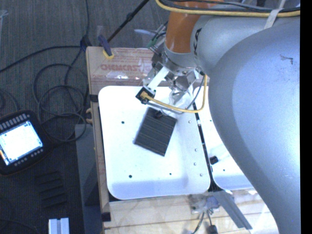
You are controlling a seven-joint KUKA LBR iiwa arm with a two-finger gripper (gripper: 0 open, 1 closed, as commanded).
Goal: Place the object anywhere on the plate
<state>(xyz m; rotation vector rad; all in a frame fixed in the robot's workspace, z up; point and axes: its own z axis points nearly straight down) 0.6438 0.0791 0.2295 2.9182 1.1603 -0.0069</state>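
Lowest in the frame, a strip of pale wooden bench (146,218) is showing beneath the bins, with a small metal bracket at the bottom centre. Just above it the left white bin (122,179) is taking up the middle of the picture, its rim curving along the lower edge and a few small dark dots marking its floor. A dark ribbed rectangular plate (155,132) is lying flat in the middle of this bin, tilted so its long sides are running toward the upper right.

To the right, a sliver of the second white bin (226,177) is peeking out from under the arm (258,106) — a broad grey mass that is covering the right side of the frame. At centre left, on the dark carpet, a handheld control pendant (19,143) with a lit screen is lying among loose black cables.

Farther up, the gripper (178,94) is hanging over the bin's upper edge, just above the plate's upper end, wrapped by a yellow cable. I cannot tell how it is set, nor whether it is holding anything — the object is not identifiable here. Above it the orange band (187,23) is ringing the wrist near the top centre.
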